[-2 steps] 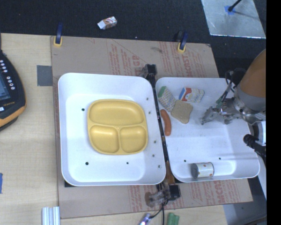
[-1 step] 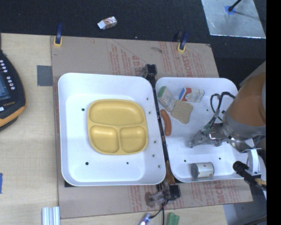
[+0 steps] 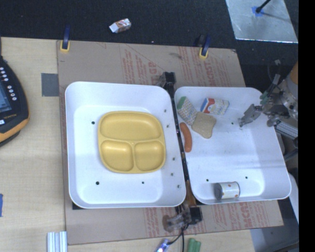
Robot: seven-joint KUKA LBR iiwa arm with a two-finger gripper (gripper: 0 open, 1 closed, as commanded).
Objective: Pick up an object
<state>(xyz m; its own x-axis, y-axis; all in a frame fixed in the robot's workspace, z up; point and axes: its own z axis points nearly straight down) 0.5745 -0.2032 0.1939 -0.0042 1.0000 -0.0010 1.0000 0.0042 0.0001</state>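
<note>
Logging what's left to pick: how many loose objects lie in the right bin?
5. Patterned piece, small carton and tan slice cluster at the far left; sausage lies along the left wall; can sits by the near wall. More may hide beneath the cluster.

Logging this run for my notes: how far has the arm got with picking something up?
Done: nothing looks lifted; the sausage, bread slice, small carton and can all lie in the right bin. In hand: the claw sits over that bin's right part, with nothing visibly between its fingers. Left: reach an item, grip it, raise it.
</note>
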